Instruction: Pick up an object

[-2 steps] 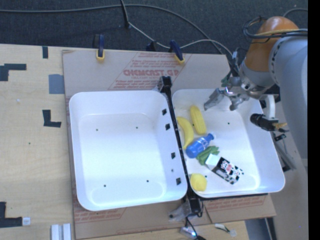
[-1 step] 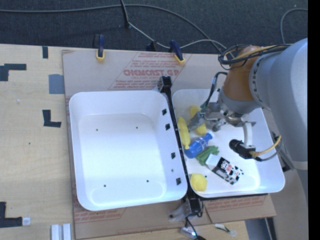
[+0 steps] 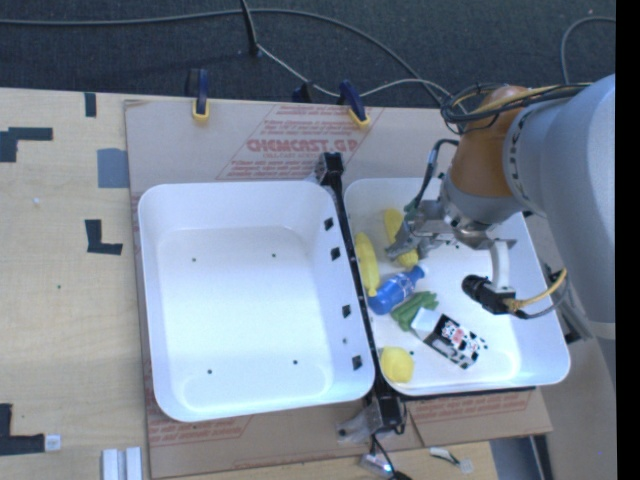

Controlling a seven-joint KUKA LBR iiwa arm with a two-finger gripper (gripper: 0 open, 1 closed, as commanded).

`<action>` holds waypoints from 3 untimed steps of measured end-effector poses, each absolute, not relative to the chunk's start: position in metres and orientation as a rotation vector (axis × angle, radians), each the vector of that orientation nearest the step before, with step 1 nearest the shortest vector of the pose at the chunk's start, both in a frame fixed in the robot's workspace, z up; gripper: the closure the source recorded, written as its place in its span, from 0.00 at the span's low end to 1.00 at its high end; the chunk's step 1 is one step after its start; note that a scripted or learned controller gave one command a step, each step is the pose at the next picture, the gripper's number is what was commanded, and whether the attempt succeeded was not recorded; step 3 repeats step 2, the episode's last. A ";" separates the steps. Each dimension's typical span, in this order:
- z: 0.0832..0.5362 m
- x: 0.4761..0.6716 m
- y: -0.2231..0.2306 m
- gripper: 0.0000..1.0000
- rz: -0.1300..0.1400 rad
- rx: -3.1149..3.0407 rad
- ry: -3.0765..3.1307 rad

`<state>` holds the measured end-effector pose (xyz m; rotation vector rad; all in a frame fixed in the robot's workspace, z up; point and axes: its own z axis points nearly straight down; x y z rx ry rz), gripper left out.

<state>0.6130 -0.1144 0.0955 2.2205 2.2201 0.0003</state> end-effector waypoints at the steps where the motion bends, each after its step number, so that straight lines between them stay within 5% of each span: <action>1: 0.189 0.637 -0.025 1.00 0.011 2.209 2.227; 2: 0.192 0.613 0.047 1.00 0.002 2.215 2.230; 3: 0.192 0.613 0.047 1.00 0.002 2.215 2.230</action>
